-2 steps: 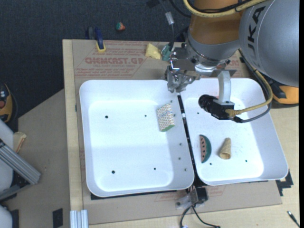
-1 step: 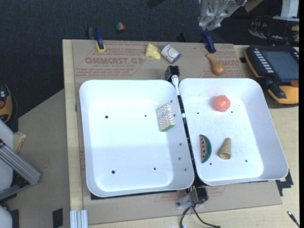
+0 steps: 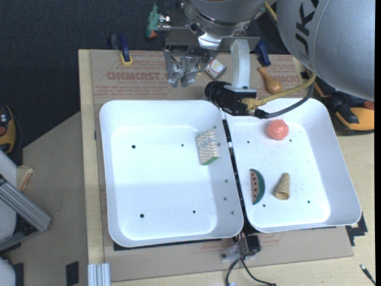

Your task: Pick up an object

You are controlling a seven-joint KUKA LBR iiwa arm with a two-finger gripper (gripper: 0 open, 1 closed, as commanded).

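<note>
Hovering beyond the far edge of the bins

My gripper [image 3: 183, 71] hangs over the cardboard, clamped on nothing; I cannot tell its fingers' spacing. A patterned block [image 3: 207, 146] lies in the left bin [image 3: 149, 213]; right bin [image 3: 324, 210] holds pink ball [image 3: 277, 129], watermelon slice [image 3: 256, 186], cone [image 3: 283, 186].

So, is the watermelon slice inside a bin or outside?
Inside. The watermelon slice lies flat on the floor of the right bin, near its left wall.

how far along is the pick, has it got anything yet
Nothing looks picked: the patterned piece lies in the left bin; the pink ball, watermelon slice and cone lie in the right bin. The tool hangs above the bins' far edge. The whole grasp remains.
</note>
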